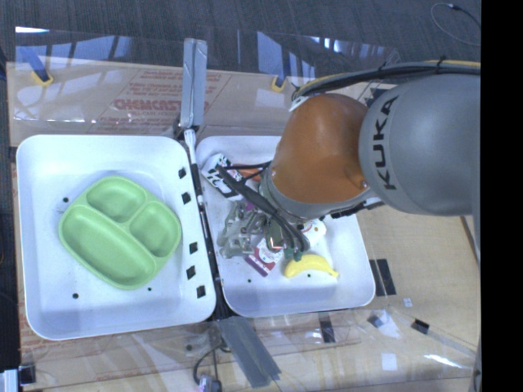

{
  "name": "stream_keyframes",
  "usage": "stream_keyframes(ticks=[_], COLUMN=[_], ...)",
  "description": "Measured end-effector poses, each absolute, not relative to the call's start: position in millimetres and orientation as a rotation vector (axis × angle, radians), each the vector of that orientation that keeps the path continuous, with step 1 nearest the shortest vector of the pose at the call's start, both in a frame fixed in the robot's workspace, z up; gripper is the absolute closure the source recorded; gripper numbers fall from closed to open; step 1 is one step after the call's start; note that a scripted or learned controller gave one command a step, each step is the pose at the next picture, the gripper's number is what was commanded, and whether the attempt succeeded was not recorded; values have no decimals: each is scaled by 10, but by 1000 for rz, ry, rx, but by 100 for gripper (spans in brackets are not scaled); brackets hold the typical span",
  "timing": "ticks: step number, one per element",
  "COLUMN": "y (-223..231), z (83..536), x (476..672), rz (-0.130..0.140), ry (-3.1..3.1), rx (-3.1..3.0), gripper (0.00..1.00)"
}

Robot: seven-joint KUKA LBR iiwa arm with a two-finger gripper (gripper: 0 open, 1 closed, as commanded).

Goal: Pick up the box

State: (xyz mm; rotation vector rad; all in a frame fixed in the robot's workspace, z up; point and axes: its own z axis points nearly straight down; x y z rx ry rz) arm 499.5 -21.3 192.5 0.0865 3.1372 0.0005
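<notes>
My gripper (243, 233) reaches down into the middle of the right bin (351, 288), under the arm's orange band. A small dark red and white box (261, 262) lies on the bin floor just below and right of the gripper, partly hidden by it. I cannot tell whether the gripper touches the box. The arm covers most of the bin's upper right part.
A yellow banana-shaped toy (310, 267) lies right of the box near the bin's front wall. A black-and-white item (217, 175) sits in the bin's upper left corner. The left bin (41, 300) holds a green divided plate (121, 231).
</notes>
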Motion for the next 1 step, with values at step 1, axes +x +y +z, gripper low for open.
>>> stream_keyframes(ticks=[1], y=[-202], z=[2032], x=[5013], rz=[1], ry=[3132], rx=[79], gripper=[100])
